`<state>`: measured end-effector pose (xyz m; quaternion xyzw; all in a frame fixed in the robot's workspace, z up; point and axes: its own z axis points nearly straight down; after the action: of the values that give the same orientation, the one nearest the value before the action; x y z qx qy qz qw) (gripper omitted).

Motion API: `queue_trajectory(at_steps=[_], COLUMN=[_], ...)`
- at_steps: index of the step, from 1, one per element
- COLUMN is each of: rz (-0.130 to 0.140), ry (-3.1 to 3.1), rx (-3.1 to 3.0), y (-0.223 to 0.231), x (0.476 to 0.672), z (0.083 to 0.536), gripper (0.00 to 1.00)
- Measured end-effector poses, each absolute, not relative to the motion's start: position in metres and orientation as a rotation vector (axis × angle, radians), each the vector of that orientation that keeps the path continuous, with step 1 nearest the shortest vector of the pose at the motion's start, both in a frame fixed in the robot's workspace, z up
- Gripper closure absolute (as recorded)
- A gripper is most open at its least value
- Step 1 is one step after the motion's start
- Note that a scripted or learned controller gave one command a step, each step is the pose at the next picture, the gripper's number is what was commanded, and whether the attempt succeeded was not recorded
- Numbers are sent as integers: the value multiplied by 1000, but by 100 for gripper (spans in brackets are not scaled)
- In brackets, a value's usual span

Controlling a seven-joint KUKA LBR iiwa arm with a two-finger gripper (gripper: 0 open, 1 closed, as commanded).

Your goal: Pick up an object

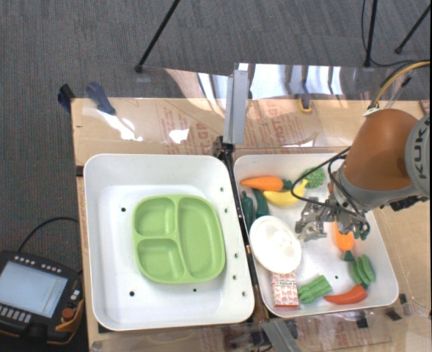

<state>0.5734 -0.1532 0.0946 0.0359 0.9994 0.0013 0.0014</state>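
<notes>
Gripper [317,224] low in right bin [389,268], just beside white plate [275,244] and small carrot [343,238]; its state cannot be told. Toys line the bin's edges; open floor lies mid-bin.

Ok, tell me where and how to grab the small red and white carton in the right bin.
Grip the red and white carton across its two long sides, coming straight down from above. It seems to lie flat near the front wall of the right bin, long axis running front to back. The white plate crowds its back end and a green vegetable sits close on its right, so keep the gripper narrow and centred.
</notes>
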Motion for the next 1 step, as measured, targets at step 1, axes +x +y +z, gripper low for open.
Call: queue_trajectory(at_steps=[1], rz=[1], ry=[3139], rx=[114], y=[-155], x=[572], z=[94], gripper=[0])
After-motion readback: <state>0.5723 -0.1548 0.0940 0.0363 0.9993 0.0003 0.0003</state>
